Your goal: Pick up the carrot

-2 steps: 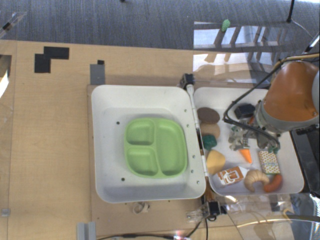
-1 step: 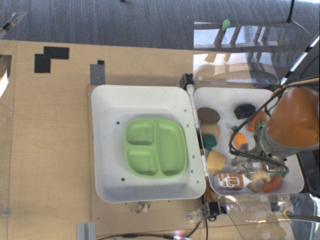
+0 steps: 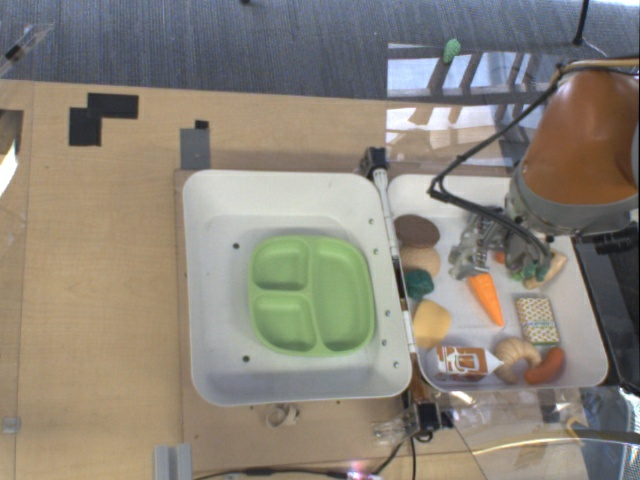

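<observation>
Grey arm (image 3: 560,203), broad orange band, black cable looping, metallic pincer (image 3: 478,255)

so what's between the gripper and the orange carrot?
Camera view: nothing. Metal two-finger gripper hangs just above the tapered orange carrot's top end; bare white bin floor beside it.

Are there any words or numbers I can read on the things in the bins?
No words or numbers can be read.
Small brown and white packet in the right bin: has a white label, too blurred to read.
Small patterned card box beside the orange carrot: print too small to read.
Green divided plate in the left bin: no writing.
</observation>
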### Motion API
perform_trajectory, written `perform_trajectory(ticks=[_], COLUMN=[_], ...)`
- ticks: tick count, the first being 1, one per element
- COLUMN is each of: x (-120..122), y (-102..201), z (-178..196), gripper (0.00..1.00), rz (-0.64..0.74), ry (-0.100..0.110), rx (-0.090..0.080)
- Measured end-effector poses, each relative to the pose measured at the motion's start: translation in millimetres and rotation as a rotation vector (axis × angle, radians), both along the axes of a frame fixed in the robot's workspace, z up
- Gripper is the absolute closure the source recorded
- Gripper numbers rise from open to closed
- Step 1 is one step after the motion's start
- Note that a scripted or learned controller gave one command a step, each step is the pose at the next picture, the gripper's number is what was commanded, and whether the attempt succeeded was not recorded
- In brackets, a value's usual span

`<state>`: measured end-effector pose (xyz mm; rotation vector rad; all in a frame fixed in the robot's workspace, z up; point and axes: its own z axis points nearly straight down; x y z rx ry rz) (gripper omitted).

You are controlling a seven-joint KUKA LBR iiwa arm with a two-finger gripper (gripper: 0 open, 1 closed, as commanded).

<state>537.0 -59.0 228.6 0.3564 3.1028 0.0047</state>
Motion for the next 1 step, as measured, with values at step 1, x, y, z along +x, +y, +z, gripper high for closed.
perform_trajectory(ticks=[1], x=[-15.5], y=[-23.7], z=[-49.9], gripper=[1.00], rz=[-0.226], ry=[0.010], rx=[0.002])
